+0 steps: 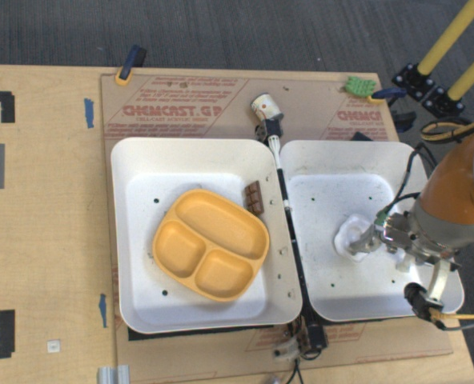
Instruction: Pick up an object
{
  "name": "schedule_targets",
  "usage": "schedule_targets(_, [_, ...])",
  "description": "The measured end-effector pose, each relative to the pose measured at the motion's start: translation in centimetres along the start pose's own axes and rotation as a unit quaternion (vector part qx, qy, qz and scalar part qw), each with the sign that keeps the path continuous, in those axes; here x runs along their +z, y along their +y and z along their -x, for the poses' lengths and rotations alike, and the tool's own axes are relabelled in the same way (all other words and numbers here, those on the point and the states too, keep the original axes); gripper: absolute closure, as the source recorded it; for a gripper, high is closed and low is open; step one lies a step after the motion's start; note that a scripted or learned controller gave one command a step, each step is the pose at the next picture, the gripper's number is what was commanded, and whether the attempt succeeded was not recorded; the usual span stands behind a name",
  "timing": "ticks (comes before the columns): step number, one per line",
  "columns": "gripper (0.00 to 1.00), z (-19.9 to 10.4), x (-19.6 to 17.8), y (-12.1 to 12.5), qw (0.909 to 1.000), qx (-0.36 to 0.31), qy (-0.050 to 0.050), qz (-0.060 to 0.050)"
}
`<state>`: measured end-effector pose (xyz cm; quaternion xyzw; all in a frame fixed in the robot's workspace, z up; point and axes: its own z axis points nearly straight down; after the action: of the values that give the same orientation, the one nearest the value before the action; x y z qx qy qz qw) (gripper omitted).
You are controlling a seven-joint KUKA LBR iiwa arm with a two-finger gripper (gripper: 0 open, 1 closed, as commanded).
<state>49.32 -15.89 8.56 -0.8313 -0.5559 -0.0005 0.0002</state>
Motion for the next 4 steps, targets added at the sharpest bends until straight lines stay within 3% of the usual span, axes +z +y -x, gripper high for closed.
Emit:
schedule_targets(1, [0.0,-4.5,-0.1,2.5,0.9857,-0.169,0.0,0.003])
schedule_targets(2, [0.0,-9.3,-0.1,6.4,0.985,-0.172,0.0,0.003])
schedule_targets(3, [0.0,-6.3,0.0,0.7,0.9777,-0.21,0.0,0.0])
schedule_targets(4, [0.0,-12.7,-9.9,1.6,0.9955,-0.094,0.0,0.0])
